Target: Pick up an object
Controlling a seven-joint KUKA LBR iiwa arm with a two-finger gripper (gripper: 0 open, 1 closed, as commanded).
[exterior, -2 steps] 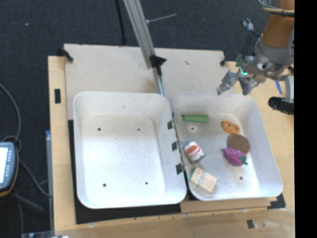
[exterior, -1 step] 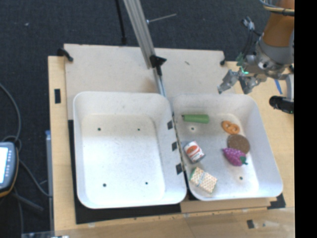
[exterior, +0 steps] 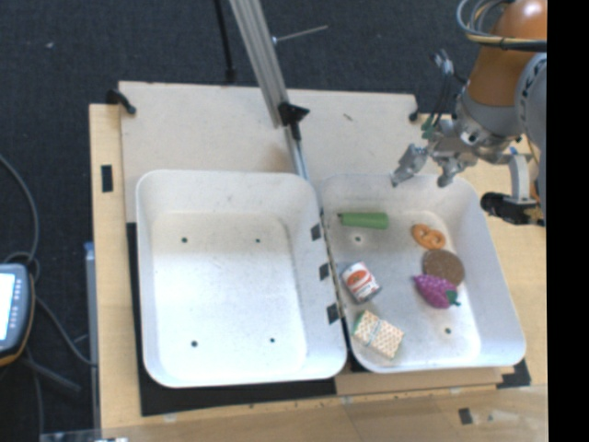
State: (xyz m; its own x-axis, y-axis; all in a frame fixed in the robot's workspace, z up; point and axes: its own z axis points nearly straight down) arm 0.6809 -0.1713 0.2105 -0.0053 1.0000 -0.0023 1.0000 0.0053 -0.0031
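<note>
Tool (exterior: 425,172) hangs with fingers spread and nothing between them, at the upper right bin's (exterior: 492,247) far rim. Below it lie a green stick (exterior: 363,219), seemingly a pretzel (exterior: 428,237), and a can (exterior: 360,282)

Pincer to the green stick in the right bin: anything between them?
Nothing. In the camera view, bare white bin floor and rim separate the open pincer from the green stick.

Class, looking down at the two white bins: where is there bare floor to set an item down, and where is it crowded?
The left bin has bare floor wall to wall. The right bin is crowded: green stick, pretzel, can and grapes leave a patch at its near right corner.
</note>
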